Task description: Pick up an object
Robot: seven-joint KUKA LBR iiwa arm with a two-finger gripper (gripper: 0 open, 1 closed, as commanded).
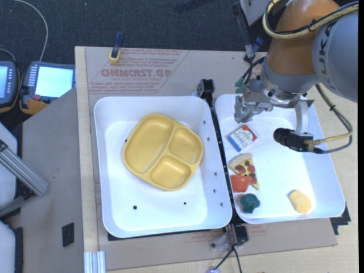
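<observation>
Camera view looks down on the counter [142, 73], a brown board with red lettering across its far part, bearing two shallow white bins side by side. Largest in sight is the arm [310, 38], grey with an orange band, reaching in from the far right and hanging over the far part of the right bin [324, 169]. Its gripper [245, 111] sits low over that bin's far left corner; whether it is spread or pressed together cannot be told from this angle, and nothing is seen between its tips.

Next in size, the left bin [114, 198] holds a yellow divided plate [163, 151] near its middle, lying flat and turned so its corners point far, near, left and right, with three compartments facing up.

In the right bin, the things lie mostly along the left wall. A small red, white and blue carton [242, 137] lies just near of the gripper, apart from it, its long axis running from near left to far right. Nearer comes a toy pizza slice [245, 166], then a red piece [240, 183] touching it, then a dark green lump [249, 202]. A small yellow piece [300, 201] lies well apart toward the near right corner, its long axis slanting from far left to near right.
</observation>
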